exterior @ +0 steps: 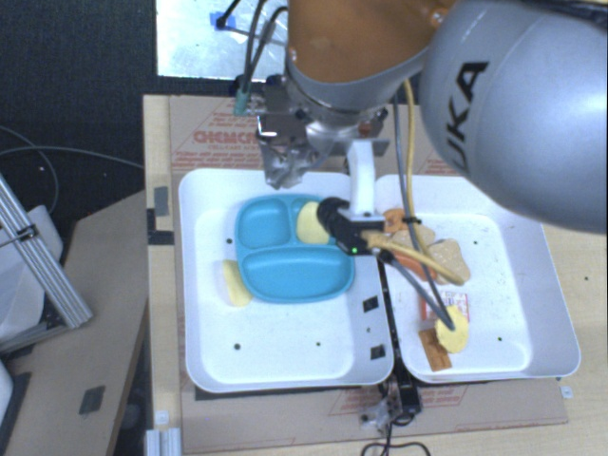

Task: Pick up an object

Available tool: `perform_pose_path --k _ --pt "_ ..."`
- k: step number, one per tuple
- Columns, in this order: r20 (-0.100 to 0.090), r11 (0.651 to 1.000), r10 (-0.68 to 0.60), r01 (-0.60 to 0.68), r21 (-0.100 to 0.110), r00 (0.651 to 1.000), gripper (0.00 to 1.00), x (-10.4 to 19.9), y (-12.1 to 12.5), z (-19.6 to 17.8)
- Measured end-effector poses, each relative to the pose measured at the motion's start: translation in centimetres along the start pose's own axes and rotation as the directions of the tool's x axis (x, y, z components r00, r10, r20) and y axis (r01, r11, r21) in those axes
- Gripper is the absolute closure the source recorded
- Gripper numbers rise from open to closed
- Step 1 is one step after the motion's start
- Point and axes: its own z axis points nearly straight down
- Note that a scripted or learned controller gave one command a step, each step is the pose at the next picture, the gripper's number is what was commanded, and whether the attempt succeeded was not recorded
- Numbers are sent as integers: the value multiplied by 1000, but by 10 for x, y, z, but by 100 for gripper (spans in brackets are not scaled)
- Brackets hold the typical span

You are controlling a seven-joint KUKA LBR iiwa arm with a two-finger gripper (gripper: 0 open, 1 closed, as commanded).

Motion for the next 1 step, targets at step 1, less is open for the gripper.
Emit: perform_pose_path --k 1 --pt "1 1000 11 -11 3 1000 100 -64 -55 86"
